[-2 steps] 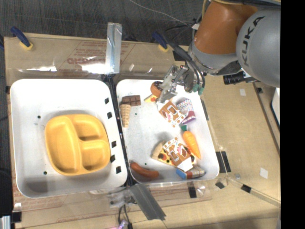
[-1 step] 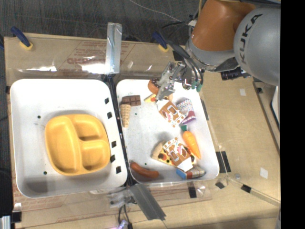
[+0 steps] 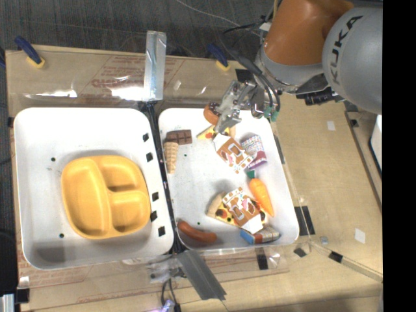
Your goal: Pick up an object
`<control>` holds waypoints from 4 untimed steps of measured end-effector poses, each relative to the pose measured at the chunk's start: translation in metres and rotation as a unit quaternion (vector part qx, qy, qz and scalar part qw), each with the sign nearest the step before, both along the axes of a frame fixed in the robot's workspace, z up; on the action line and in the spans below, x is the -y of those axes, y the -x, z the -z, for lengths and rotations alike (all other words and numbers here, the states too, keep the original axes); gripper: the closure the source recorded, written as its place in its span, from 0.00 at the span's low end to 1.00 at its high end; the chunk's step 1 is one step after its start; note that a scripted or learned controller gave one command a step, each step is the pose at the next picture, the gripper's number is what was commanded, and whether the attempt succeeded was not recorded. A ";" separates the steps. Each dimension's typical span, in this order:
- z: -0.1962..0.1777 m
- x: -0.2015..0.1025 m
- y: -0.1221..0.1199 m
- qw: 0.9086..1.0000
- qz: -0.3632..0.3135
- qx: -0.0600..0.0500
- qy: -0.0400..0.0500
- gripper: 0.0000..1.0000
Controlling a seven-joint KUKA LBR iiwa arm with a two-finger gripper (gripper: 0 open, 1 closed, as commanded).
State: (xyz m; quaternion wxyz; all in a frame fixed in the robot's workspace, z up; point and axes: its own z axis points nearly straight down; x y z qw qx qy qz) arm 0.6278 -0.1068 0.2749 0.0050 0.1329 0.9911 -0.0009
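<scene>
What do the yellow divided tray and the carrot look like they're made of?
Yellow tray: looks like molded plastic, smooth with a slight sheen and rounded compartment edges. Carrot: probably toy plastic or rubber, given its uniform bright orange and smooth surface; which of the two can't be told.

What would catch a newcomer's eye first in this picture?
Probably the big yellow divided tray, alone in the left bin. Next, the arm's pincer hanging over the far edge of the right bin, above a jumble of toy food that includes an orange carrot.
</scene>
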 end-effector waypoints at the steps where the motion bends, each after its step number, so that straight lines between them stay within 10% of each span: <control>1: -0.011 0.000 -0.001 1.000 -0.001 0.002 0.001 1.00; 2: 0.100 0.070 0.061 1.000 0.006 -0.009 -0.002 1.00; 3: 0.097 0.068 0.059 1.000 0.004 -0.005 -0.001 0.00; 4: 0.179 0.067 0.132 0.999 -0.036 0.001 0.000 0.00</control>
